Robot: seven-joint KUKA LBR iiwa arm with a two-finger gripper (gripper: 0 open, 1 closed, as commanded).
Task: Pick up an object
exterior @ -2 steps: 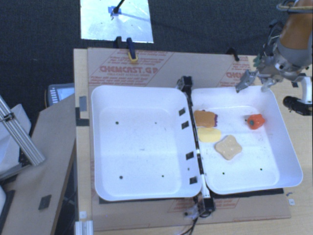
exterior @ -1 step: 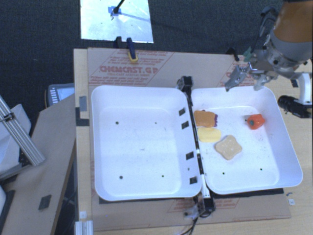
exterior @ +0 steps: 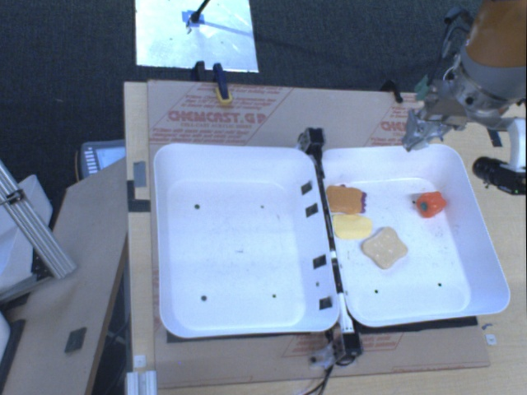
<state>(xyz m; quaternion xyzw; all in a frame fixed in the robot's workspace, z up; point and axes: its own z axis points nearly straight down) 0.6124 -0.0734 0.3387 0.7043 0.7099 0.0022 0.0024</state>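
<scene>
Red pepper [exterior: 429,204] lies just below the tool [exterior: 417,135], which hovers over the bin's [exterior: 473,245] far rim, grip unreadable; descending there risks striking the rim.

**Grey arm, orange band**

The arm [exterior: 492,52] is grey with a broad orange band [exterior: 498,25] above the wrist. Below it sits a grey metal gripper [exterior: 416,136], angular, with dark cabling alongside.
</scene>
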